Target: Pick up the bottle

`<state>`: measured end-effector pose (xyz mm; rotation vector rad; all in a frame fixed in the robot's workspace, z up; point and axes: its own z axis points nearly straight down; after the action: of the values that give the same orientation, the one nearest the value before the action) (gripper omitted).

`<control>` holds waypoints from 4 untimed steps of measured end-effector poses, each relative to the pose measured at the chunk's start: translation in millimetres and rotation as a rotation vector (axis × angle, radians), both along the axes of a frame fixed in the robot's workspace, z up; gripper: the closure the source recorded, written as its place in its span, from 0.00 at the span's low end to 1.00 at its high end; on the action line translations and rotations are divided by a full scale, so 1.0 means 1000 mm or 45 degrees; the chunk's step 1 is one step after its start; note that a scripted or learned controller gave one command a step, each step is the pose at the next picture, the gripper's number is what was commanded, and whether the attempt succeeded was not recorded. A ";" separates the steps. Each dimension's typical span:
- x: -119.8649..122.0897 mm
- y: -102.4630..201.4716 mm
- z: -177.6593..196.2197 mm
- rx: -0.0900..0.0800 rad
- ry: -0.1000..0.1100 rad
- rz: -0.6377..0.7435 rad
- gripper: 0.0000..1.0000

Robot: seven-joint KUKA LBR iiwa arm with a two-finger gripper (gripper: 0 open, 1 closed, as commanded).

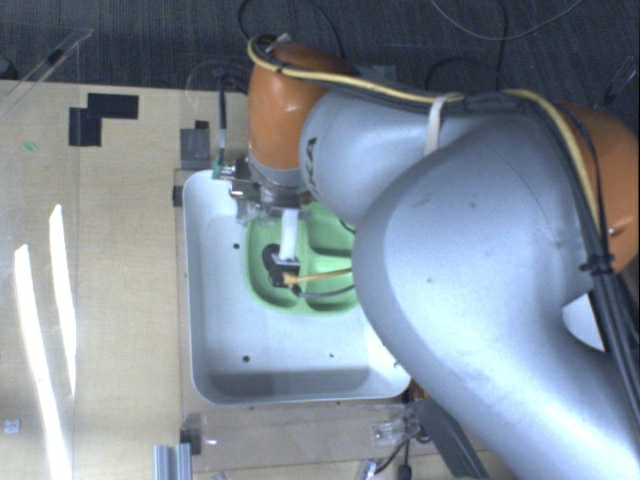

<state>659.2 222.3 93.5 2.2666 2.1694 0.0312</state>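
Pincer (272,200) hangs low over the far end of a white bin, right above the bottle; the wrist hides its tips, so I cannot tell whether it is apart or together, and nothing shows clamped in it.

The grey arm (480,268) fills the right half of the camera view, its orange band (285,108) just above the wrist, and it covers the right side of the bin. The pale wooden counter (90,298) spreads across the left, with streaks of glare on it. The white bin (225,338) sits on the counter, its near-left floor bare. The bottle (268,286), pale green, lies in the far half of the bin, directly under the pincer and partly hidden by the arm. A black L-shaped mark (100,116) lies on the counter, well apart to the far left.
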 end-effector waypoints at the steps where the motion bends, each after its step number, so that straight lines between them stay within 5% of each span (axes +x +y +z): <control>1: -0.002 0.014 -0.001 0.005 0.003 -0.578 1.00; 2: 0.011 0.013 0.100 0.003 0.026 -1.302 1.00; 3: -0.014 0.012 0.001 0.001 0.027 -1.200 1.00; 4: -0.046 0.010 0.082 0.005 0.028 -1.685 1.00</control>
<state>613.1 232.8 175.3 3.1265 0.3187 0.0019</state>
